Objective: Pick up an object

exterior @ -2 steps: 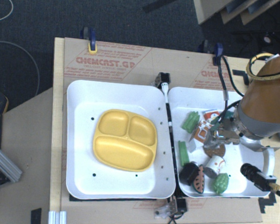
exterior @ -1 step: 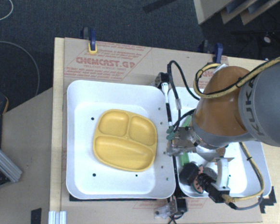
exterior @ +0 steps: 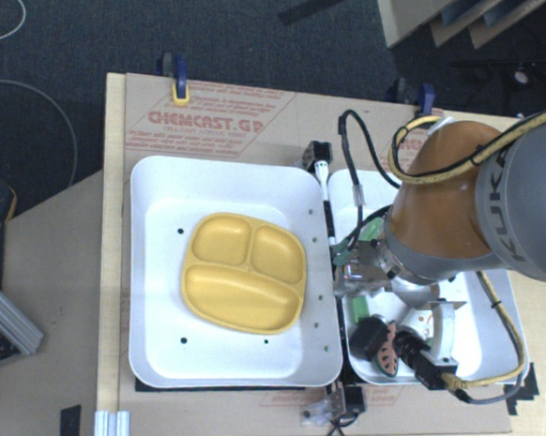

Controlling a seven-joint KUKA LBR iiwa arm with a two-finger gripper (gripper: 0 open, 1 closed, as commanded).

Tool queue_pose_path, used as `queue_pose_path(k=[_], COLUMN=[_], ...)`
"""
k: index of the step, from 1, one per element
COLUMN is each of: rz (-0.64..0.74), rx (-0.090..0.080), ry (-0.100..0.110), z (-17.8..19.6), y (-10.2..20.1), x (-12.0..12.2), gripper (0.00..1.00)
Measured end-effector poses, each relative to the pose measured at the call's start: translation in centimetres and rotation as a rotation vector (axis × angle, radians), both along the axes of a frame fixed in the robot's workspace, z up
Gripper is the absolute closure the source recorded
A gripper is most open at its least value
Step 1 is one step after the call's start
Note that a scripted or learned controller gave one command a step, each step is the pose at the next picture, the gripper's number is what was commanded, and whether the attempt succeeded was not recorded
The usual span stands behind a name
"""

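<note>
Dark blue-grey carpet surrounds a pale bench [exterior: 215, 114] whose top sheet carries red printed lettering, with a blue clamp [exterior: 179, 68] gripping its far edge. 2 shallow white plastic bins sit on it side by side, their inner rims touching.

Lying flat in the middle of the left bin [exterior: 151, 278] is a yellow plastic plate with rounded corners and 3 compartments [exterior: 245, 271]: 2 smaller ones on the far side and 1 long one on the near side. It is well apart from the bin's walls on every side.

Most of the right bin [exterior: 499, 338] is covered by the grey arm [exterior: 528, 204], which reaches in from the right, its orange band [exterior: 444, 193] hanging over the bin's far half. The gripper [exterior: 373, 291] points down into the left part of this bin, close to the shared rim. The wrist hides its tips, so I cannot tell how wide the jaws stand or whether anything sits between them.

A small green piece [exterior: 358, 308] shows on the bin floor just beside the gripper, on its near side. A second bit of green [exterior: 372, 231] peeks out by the far side of the wrist, too hidden to make out its shape. A small reddish-pink piece with dark specks [exterior: 389, 351] lies nearer the bin's front wall.
</note>
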State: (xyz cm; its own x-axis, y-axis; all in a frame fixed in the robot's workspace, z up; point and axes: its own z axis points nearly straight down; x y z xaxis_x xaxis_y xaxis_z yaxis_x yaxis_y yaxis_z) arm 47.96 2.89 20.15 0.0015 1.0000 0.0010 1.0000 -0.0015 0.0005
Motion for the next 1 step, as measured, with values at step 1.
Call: queue_pose_path(k=[1], rz=[0.002], rx=[-0.001], ry=[-0.018], z=[14.13], y=[-2.31], x=[0.18], gripper=[1.00])
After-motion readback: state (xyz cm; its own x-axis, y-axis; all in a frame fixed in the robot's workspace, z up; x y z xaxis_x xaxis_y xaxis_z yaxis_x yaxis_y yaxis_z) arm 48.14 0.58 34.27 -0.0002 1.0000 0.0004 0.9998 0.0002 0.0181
